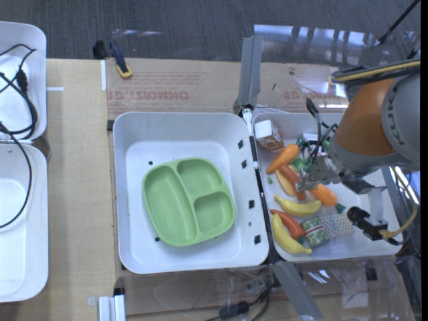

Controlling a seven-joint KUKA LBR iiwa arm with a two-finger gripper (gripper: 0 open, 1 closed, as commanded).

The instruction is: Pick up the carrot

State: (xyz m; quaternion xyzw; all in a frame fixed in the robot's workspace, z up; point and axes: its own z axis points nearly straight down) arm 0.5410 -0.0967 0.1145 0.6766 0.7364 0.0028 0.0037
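Camera view | 2 bins, 2 bananas, 1 carrot | carrot at tool's 10 o'clock, near | tool opening: can't tell

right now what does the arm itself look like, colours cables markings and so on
The arm is a rounded grey body with a broad orange band above the wrist and part of dark lettering on the grey shell. Black cables and a yellowish hose run along it. The gripper is a dark metal assembly with thin wires around it.
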